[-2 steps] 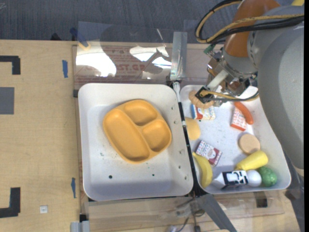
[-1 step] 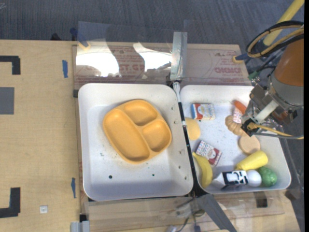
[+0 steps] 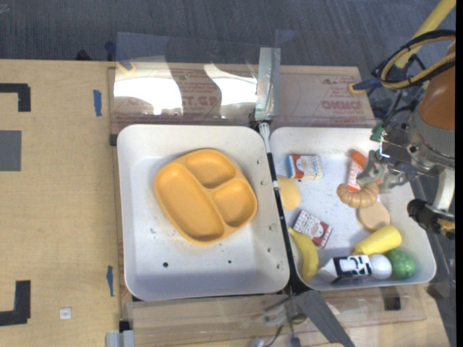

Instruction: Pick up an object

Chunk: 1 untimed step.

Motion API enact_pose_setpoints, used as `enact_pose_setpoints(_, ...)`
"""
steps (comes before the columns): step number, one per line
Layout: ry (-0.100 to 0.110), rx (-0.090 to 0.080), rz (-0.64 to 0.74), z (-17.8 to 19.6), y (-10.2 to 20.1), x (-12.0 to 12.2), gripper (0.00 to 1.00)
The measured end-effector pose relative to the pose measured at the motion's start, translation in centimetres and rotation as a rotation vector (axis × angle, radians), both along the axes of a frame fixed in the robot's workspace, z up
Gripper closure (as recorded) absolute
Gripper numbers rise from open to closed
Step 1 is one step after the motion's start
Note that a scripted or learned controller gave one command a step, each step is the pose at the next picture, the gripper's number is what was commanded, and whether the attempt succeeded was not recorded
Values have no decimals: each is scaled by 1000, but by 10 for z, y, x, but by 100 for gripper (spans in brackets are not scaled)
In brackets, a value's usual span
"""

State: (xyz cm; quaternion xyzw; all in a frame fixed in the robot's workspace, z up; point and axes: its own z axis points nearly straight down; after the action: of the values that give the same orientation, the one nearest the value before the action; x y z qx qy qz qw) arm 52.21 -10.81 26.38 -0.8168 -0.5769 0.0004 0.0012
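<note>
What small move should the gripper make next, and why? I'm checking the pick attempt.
Probably a short straight descent: the gripper hovers at the right bin's far side, right over the orange stick and brown pretzel.

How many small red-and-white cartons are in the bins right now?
2, both in the right bin: one carton near its far-left corner, the other carton lower, beside the banana.

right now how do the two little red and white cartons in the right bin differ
The upper carton lies roughly square to the right bin, while the lower carton is turned at a slant. The upper carton shows blue on its left end; the lower carton shows red and white. The lower carton lies close by the banana; the upper carton lies apart from it. Both look alike in size.
</note>
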Motion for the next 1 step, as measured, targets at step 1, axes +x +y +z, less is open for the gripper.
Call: enact_pose_setpoints(1,0,-1,-538,-20,66,49,100)
